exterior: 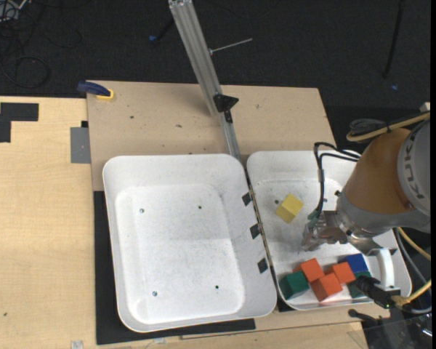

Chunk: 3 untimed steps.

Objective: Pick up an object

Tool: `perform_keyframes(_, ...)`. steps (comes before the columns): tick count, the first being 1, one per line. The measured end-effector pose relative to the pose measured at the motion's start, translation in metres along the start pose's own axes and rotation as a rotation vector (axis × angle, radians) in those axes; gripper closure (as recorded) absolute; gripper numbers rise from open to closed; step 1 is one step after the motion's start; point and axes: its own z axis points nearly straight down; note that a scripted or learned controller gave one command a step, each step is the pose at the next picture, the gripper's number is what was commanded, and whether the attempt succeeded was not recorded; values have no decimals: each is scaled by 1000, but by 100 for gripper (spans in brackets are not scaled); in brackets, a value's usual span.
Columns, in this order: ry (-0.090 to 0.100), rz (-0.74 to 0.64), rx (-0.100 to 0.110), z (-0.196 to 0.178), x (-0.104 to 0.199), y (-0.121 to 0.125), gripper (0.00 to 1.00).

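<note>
- The blocks (323, 276) lie bunched at the near end of the right bin (265, 173), likely tipped there, with a yellow block (290, 207) apart.
- The gripper (314, 238) hangs just above the bunch.
- Whether its fingers are apart or together I cannot tell.
- The arm (381, 184) hides the bin's right side.

Two white bins (176, 297) sit side by side. The bin at three o'clock holds one yellow block (290, 207), three orange blocks (325, 285), one green block (294, 285) and, perhaps, one partly hidden blue block (357, 263).
</note>
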Motion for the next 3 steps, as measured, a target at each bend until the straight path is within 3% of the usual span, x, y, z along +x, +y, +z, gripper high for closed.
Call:
perform_keyframes(1,-1,-10,-8,-57,4,9,100)
perform_keyframes(2,-1,-10,-5,-79,3,9,100)
perform_keyframes(3,1,-13,-1,-75,50,8,100)
